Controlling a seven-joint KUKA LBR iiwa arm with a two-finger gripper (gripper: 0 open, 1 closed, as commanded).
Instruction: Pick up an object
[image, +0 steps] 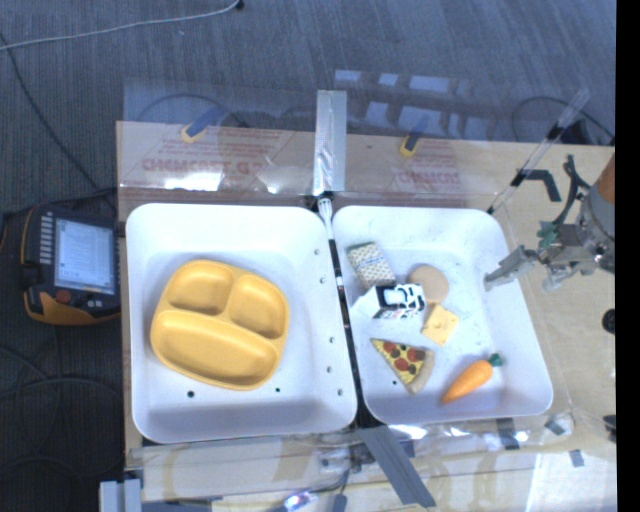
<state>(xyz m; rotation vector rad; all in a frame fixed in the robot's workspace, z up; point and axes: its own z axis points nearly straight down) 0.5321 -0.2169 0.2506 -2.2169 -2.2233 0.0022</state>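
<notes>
The left bin (140, 400) holds a yellow divided tray (220, 322). In the right bin (520, 390) lie a patterned packet (371, 264), a black-and-white toy (400, 299), a tan disc (430, 280), a cheese cube (440, 324), a pizza slice (405, 361) and a carrot (467, 379). The carrot looks light, stiff and smooth; gripping across its thick middle seems best. The pincer (545, 262) sits at the bin's right rim; whether it is spread or closed I cannot tell.

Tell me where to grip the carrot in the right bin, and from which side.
Grip the carrot across its thick orange middle, coming from straight above with the fingers closing across its long axis. It lies flat and slanted, green top toward the bin wall, tip toward the pizza slice, with bare floor on both sides.
</notes>
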